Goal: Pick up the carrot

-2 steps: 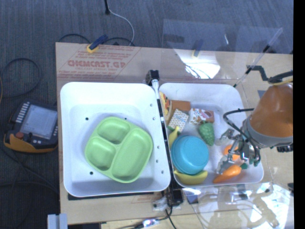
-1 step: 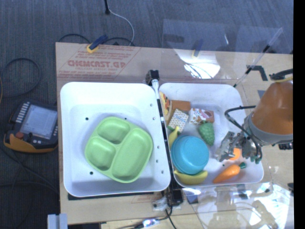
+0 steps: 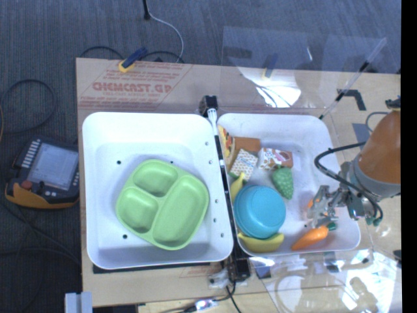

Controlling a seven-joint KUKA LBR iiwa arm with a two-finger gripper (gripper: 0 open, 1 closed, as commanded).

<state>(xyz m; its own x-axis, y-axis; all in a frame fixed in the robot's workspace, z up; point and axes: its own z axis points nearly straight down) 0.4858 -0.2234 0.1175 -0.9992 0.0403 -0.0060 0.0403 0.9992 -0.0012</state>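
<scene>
One pincer is mine, the gripper, and it hangs low over the near right part of the right-hand bin, reaching in from the right on my grey arm with its orange band. Whether my fingers stand wide or narrow I cannot tell, because they blur into cables and metal parts from this high, slanted view. Just below the pincer lies the carrot, orange with a green tip, slanting on the bin floor near the front wall; its upper right end sits right under my fingertips, but I cannot tell whether they touch it. To the left of the carrot sits a blue bowl, open side up, resting partly on a yellow banana that curves along the front of the bin. Behind the bowl lies a bumpy green vegetable, and farther back are a few small printed packets against the far wall. Beyond the divider, the left-hand bin holds a pale green divided plate with three compartments, tilted a little toward the front. Outside the bins, at the far left on the dark floor, rests a handheld control pendant.
</scene>
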